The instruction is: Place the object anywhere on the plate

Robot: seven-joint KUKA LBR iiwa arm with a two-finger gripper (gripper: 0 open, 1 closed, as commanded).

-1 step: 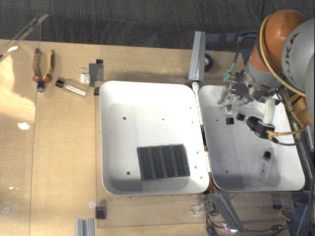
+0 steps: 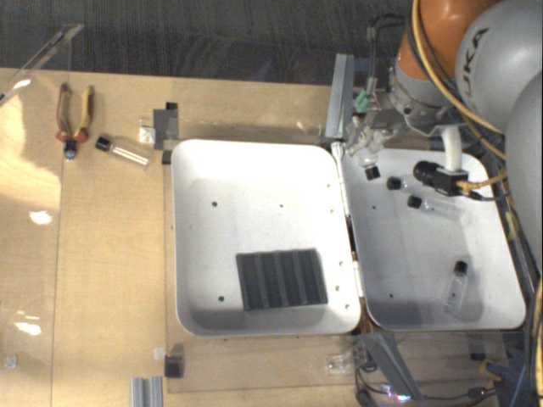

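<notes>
While the arm [image 2: 475, 49] overhangs the right bin [image 2: 501, 312], a vial [image 2: 457, 283] lies inside

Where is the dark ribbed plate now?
The dark ribbed plate lies in the left bin, near its front edge, toward the wall shared with the right bin.

The big rounded arm [image 2: 509, 49] has smooth pale grey shells with black KUKA lettering on the side. An orange glossy band [image 2: 437, 24] sits above the wrist. Yellow cables [image 2: 441, 75] loop over it, and dark wires trail toward the metal claw [image 2: 366, 134].
</notes>
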